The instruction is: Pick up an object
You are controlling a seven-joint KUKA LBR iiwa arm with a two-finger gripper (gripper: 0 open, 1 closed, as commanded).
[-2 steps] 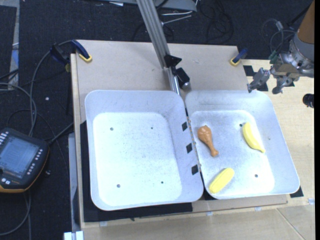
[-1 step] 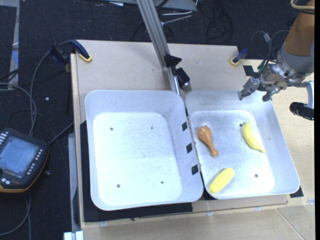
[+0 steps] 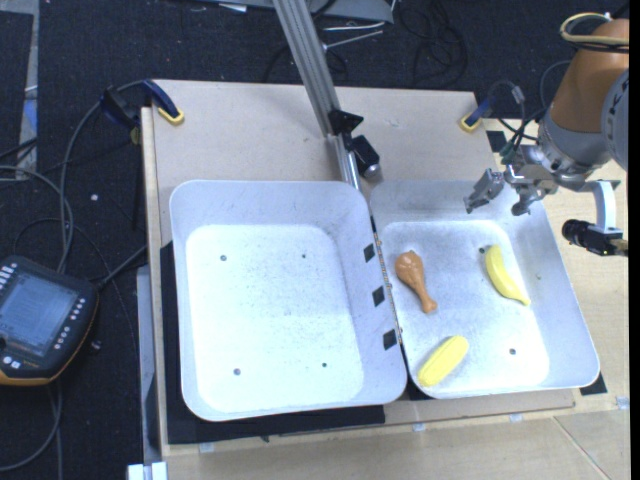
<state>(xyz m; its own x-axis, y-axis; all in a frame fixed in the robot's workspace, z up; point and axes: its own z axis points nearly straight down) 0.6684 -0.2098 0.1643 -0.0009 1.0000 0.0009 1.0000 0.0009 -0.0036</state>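
While the pale wooden worktop [image 3: 260, 133] carries two white bins over dark carpet strewn with cables, my arm [image 3: 585, 93] reaches in over its far right corner. My fingers [image 3: 503, 196] hang spread apart above the right bin's [image 3: 440, 208] far edge, holding nothing. In that bin lie a drumstick [image 3: 417, 279], a banana [image 3: 505, 274] and a corn cob [image 3: 442, 360]. The left bin [image 3: 270, 303] sits beside it.

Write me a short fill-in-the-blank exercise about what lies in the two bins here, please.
1. All three objects lie in the ____ bin.
2. The banana and the corn cob are both ____ in colour.
3. The chicken drumstick lies nearest the ____ between the bins.
4. The gripper hangs open over that bin's ____ edge.

Missing words: right; yellow; divide; far
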